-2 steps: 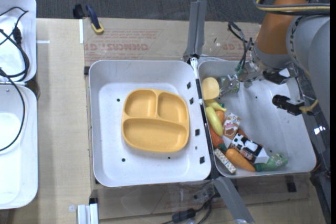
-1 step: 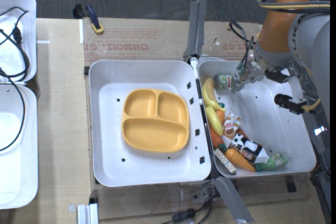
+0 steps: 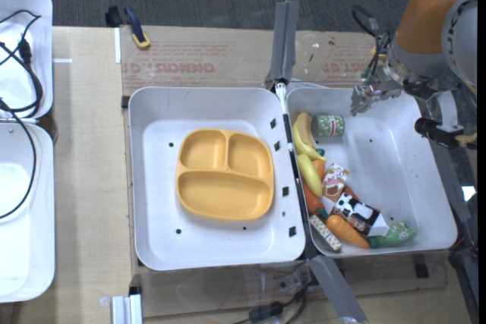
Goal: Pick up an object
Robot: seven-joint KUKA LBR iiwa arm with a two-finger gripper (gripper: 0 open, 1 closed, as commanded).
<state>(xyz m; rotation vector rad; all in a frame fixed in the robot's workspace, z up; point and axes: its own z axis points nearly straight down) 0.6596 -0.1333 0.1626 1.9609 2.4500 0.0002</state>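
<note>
Candidate item: small green can [image 3: 329, 125], lying on its side at the far left of the right bin [image 3: 425, 186], just beside the far tip of the banana [image 3: 305, 152]; it is being taken as the likeliest pick, being the nearest object to the tool.

Further stock, along the same bin's left wall and near edge: the banana, a printed snack packet [image 3: 334, 180], a black-and-white carton [image 3: 357, 213], a carrot [image 3: 348, 231], a green vegetable [image 3: 398, 233]. These are lying crowded and partly overlapping.

Gripper [image 3: 364, 96]: hanging over the bin's far edge, right of the can and apart from it; nothing is being held; how far it is parted cannot be told.

Handling note: the can is best being approached from above, fingers straddling its round body, since it is likely to roll; the banana is to be kept clear of.

Left bin [image 3: 152, 186]: an orange divided plate [image 3: 225, 174] is resting centrally.
</note>
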